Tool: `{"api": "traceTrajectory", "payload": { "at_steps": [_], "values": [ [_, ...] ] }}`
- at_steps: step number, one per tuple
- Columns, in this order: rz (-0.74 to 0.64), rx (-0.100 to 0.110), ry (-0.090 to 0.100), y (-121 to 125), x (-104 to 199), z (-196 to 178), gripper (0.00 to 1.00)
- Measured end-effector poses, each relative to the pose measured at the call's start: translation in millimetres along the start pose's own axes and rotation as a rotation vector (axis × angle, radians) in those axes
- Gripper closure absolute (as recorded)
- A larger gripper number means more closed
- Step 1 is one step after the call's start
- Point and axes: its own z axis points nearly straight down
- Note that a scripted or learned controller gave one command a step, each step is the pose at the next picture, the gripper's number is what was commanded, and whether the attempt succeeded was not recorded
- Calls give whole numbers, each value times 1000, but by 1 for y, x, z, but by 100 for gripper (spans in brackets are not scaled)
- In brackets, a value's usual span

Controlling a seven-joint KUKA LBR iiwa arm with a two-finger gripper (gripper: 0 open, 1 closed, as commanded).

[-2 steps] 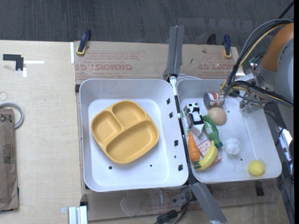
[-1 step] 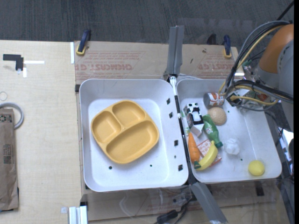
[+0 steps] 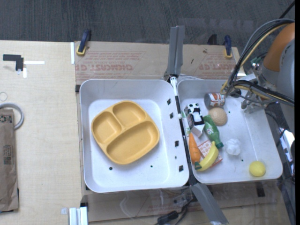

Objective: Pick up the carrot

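We find the carrot (image 3: 193, 147) in the right bin (image 3: 262, 139), lying along its left wall, close to the divider. It is partly crowded: a banana (image 3: 209, 158) touches its lower end, and a green bottle (image 3: 213, 131) with a small red-and-white packet lies just beside it. We judge this tight place makes the approach difficult, since the wall leaves little room on one side. Further out are a tan ball (image 3: 217, 116), a can (image 3: 215, 98), a crumpled white piece and a yellow ball (image 3: 257, 168). The left bin (image 3: 93, 172) holds one yellow divided plate (image 3: 124, 132). The gripper (image 3: 251, 100) hangs over the right bin's upper right part, well apart from the carrot; whether it is released or clenched we cannot tell.
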Motion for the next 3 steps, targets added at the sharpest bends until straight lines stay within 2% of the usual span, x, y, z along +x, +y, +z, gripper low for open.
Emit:
{"api": "traceTrajectory", "payload": {
  "at_steps": [1, 2, 3],
  "values": [
    [-3, 2, 2, -1, 7, 10, 100],
    [-563, 4, 0, -1, 5, 13, 100],
    [-227, 2, -2, -5, -3, 14, 100]
  ]
}}
